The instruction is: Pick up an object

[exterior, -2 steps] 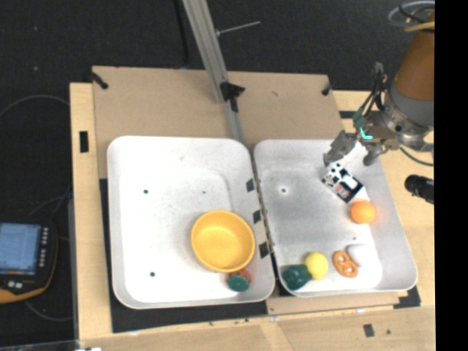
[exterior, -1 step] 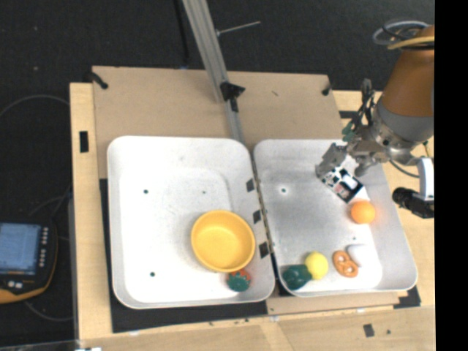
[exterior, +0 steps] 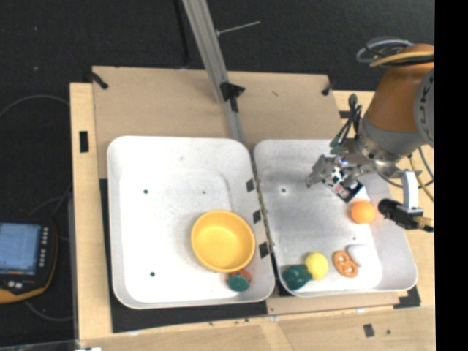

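Observation:
My gripper point(exterior: 335, 179) hangs over the upper right part of the right bin point(exterior: 292, 218), its fingers spread open with nothing between them. An orange ball point(exterior: 362, 212) lies just below and to the right of it, a short gap apart. Along the right bin's front edge sit a dark green object point(exterior: 296, 276), a yellow ball point(exterior: 316, 265) and an orange-and-white piece point(exterior: 346, 262). In the left bin point(exterior: 146, 196) a yellow bowl point(exterior: 223, 240) rests near the front right corner, with a small green and red object point(exterior: 238, 281) beside it.
A grey metal pole point(exterior: 212, 57) slants up from between the bins toward the back. A tablet-like device point(exterior: 25, 258) sits off the bench at the left. The arm's orange band point(exterior: 398, 93) looms above the right bin's far right side.

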Tool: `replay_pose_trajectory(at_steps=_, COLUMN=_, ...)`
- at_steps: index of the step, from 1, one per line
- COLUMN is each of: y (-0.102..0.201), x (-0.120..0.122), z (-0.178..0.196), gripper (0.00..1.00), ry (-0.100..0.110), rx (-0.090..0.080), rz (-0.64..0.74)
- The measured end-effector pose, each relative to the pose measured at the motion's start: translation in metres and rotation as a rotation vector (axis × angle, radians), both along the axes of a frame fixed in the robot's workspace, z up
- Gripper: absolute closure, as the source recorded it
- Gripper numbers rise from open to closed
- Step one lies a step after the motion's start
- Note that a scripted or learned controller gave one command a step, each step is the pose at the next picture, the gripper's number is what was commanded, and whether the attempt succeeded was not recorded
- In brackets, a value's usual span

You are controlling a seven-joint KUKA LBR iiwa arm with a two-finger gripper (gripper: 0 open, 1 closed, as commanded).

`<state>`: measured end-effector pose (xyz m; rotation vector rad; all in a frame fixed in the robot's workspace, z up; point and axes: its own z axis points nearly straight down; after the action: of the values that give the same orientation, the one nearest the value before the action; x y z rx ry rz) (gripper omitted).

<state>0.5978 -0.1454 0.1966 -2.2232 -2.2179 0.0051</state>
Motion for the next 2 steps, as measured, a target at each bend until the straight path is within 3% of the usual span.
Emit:
replay_pose_trajectory(at_steps=1, y=-0.007, x=0.0, z=-0.044, gripper=0.0, ry=0.0, rx=-0.001, rz=0.001)
replay_pose_trajectory(at_steps=2, y=-0.007, x=0.002, z=-0.03, gripper=1.0, ry=-0.008, rx=-0.001, rz=-0.002)
